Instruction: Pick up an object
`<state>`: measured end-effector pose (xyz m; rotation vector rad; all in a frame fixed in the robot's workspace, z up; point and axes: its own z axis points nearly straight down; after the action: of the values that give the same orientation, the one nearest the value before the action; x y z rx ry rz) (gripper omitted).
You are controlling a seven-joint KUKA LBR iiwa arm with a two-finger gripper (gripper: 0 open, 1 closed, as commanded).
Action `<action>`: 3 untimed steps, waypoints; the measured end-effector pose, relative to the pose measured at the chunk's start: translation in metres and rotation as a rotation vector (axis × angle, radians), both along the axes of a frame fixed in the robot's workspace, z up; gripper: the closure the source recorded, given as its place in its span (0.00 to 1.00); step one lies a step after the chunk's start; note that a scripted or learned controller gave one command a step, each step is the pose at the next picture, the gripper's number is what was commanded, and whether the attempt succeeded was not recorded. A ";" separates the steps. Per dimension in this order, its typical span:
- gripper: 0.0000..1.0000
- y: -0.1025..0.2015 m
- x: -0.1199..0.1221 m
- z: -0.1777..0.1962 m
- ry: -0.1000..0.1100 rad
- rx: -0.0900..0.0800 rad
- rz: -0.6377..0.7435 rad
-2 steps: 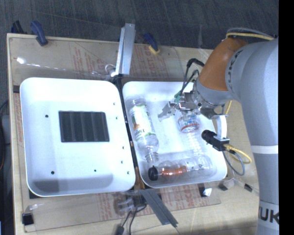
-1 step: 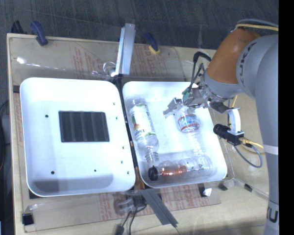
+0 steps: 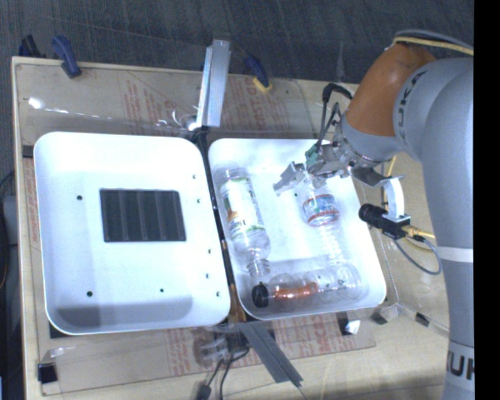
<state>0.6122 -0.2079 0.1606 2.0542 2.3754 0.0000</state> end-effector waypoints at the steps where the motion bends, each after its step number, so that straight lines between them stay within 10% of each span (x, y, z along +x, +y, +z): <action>1: 0.00 0.000 0.008 -0.002 -0.002 -0.001 0.028; 3: 0.00 0.018 -0.055 0.040 0.003 0.001 0.090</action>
<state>0.5569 -0.1904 0.2007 1.9473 2.4681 -0.0015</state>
